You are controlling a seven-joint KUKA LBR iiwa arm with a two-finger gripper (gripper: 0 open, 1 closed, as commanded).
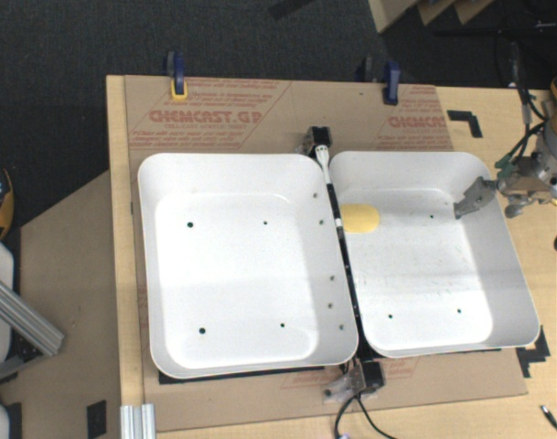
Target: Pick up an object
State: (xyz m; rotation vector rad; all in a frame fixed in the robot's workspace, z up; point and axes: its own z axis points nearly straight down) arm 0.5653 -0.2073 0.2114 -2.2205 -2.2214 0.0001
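A small yellow rounded object [359, 219] lies in the right bin [443, 332], close against its left wall near the divide between the two bins. My gripper [487, 208] hovers over the right bin's far right rim, well to the right of the yellow object. Its two fingers stand apart, one grey finger [470, 199] reaching left over the bin, and nothing sits between them. The wrist and arm enter from the right edge of the view.
The left bin [232, 355] lies beside the right one on a brown board [260, 108] held by two blue clamps at the back. A cable and connector [356, 387] sit at the front between the bins. Metal framing stands at the lower left.
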